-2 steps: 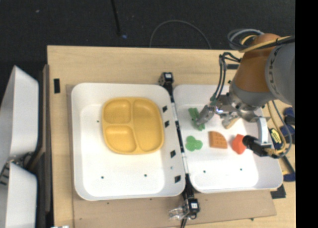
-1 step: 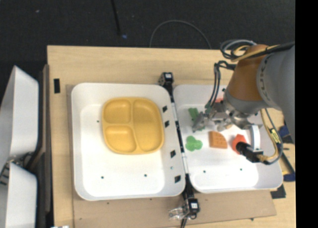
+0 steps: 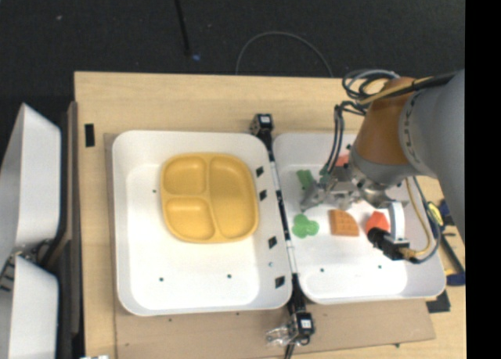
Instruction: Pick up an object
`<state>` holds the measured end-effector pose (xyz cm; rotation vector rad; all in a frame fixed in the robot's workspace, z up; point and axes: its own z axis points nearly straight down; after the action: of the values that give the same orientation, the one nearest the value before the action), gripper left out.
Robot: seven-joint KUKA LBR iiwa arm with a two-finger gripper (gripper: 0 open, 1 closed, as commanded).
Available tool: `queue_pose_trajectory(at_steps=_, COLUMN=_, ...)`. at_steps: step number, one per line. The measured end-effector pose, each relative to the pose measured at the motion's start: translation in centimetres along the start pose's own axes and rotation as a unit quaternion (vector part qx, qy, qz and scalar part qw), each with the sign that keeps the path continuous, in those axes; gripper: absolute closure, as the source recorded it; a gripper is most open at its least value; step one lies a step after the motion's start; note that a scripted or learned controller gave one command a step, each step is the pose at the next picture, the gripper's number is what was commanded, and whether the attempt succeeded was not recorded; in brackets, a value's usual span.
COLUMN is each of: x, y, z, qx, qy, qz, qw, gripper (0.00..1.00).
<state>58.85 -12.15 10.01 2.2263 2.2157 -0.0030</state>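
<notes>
The right bin (image 3: 352,283) holds several small objects. A green blob (image 3: 304,227) lies near its left wall, and an orange-brown square piece (image 3: 343,222) sits just right of it. A red-orange piece (image 3: 378,219) lies further right, partly under the arm's cabling. Another green piece (image 3: 304,178) is at the upper left of this bin. My gripper (image 3: 315,195) hangs low over the bin, just below that upper green piece and above the green blob. I see nothing held between its fingers.
The left bin (image 3: 141,271) carries a yellow divided plate (image 3: 210,196). The grey arm with its orange band (image 3: 383,131) covers the right bin's upper right. A small red bit (image 3: 342,160) peeks out beside the wrist. Clamps run along the divider between the bins.
</notes>
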Motion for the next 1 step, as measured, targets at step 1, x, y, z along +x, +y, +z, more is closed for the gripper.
queue_pose_trajectory(at_steps=1, x=-0.07, y=0.12, z=-1.22, qx=-0.002, qy=0.0, qz=0.002, qw=1.0, gripper=1.0)
